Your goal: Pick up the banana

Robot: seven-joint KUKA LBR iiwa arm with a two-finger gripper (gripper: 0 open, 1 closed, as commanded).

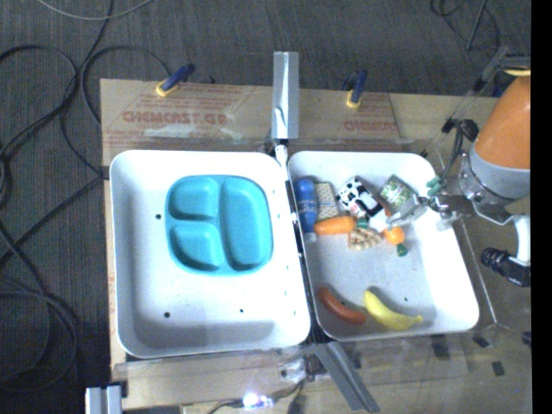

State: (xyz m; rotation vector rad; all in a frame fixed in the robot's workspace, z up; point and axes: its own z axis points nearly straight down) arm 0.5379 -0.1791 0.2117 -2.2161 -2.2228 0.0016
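Pick not started: banana (391, 311) is lying untouched near the right bin's (457, 304) front edge beside the sausage (341, 306), gripper (429, 201) is hovering well apart, jaw state unclear.

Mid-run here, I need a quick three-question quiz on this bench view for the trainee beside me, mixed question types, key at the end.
1. True or false: the banana lies in the same bin as the blue divided tray.
2. What lies directly beside the banana, toward the view's left?
A. a red sausage-like toy
B. a blue bottle
C. a carrot
3. Fill in: the gripper sits over the right bin's ____ edge, far or near, as seen in the camera view.

Key
1. False; the banana is in the right bin, the tray in the left bin.
2. A, the red sausage-like toy.
3. Far.
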